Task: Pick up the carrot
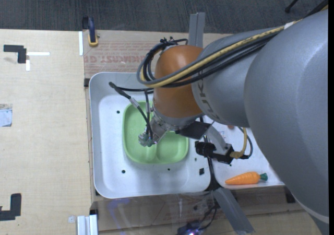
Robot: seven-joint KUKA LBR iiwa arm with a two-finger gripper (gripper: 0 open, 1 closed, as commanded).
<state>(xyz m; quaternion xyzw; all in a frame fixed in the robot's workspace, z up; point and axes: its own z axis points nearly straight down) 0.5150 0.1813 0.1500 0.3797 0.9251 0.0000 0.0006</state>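
A small orange carrot point(243, 178) with a green top lies in the right bin, near its front edge; the gripper point(147, 139) hovers over a green plate point(175, 150) in the left bin (its opening cannot be told); the carrot looks light, stiff and smooth, best pinched across its thick middle.

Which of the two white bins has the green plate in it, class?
The left bin, under the gripper, holds the green plate. The other bin, mostly hidden by the arm, holds the carrot.
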